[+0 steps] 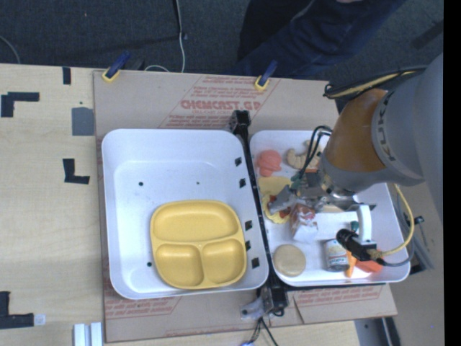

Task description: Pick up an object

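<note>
The right bin holds several small objects. Among them are a pink rounded piece, a flat yellow piece, a round tan disc, a small tin can and an orange item. My gripper is down low in this bin, at its middle left. It sits just above a crumpled white and red packet and beside the yellow piece. The wrist and the orange band hide the bin's upper right part.
The left bin holds a yellow divided plate near its front. A black divider clip sits between the bins at the back. A person in dark clothes stands behind the bench.
</note>
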`<state>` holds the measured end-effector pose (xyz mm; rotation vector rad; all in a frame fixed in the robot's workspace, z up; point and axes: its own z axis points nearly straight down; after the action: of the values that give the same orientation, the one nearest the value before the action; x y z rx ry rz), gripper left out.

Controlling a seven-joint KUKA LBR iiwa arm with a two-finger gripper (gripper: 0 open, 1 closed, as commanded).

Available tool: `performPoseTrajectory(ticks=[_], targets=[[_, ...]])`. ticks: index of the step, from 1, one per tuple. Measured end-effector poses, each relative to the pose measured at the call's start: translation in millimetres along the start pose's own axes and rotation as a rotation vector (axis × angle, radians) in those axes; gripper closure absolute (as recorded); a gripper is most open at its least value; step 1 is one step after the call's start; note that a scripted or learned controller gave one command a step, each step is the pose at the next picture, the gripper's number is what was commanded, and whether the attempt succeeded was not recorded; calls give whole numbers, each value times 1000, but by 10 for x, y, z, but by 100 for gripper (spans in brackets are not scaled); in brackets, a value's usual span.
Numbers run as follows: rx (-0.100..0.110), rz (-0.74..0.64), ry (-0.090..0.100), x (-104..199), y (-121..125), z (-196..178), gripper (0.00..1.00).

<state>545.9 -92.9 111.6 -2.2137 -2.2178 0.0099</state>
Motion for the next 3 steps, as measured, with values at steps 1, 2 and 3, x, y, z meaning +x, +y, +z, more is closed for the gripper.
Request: performPoseTrajectory(ticks=[1, 2, 3], targets=[[-6, 1, 2, -126, 14, 289, 0], [-10, 3, -1, -117, -483, 281, 0], [-10, 0, -1, -248, 192, 280, 0]])
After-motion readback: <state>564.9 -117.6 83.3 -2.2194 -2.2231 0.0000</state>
